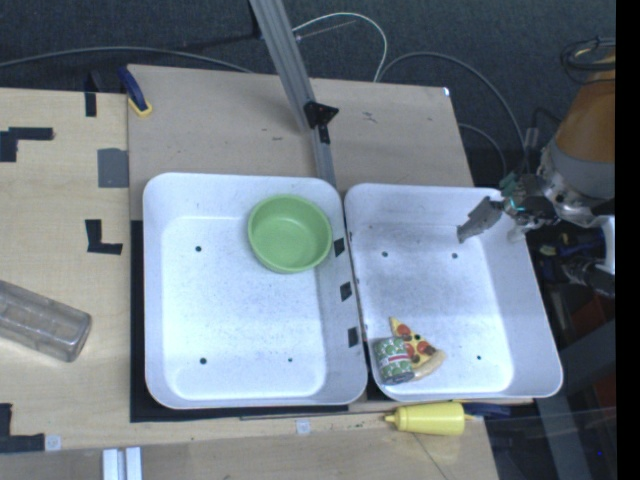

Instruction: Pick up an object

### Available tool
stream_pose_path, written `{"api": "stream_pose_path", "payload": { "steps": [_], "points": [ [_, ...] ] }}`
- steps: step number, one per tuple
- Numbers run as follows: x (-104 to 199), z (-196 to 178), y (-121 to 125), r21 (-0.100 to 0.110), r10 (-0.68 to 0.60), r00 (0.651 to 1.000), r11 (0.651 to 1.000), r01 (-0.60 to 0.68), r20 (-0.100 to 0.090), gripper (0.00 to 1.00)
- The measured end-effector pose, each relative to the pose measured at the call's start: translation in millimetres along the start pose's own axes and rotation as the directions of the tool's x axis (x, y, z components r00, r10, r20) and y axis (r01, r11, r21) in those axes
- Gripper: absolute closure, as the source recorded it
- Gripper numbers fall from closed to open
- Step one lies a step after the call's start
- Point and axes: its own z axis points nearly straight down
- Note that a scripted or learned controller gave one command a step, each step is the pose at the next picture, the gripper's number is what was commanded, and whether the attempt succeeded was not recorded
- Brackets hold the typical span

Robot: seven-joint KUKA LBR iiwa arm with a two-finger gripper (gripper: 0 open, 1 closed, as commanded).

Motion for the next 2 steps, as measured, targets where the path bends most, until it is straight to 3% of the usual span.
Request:
{"api": "stream_pose_path", "payload": {
  "steps": [1, 2],
  "points": [
    [0, 0, 0, 0.000, 0.000, 1.000, 1.000, 0.000, 0.000, 0.00],
    [-2, 45, 3, 0.005, 0.001, 1.000, 1.000, -0.001, 0.001, 0.00]
  ]
}}
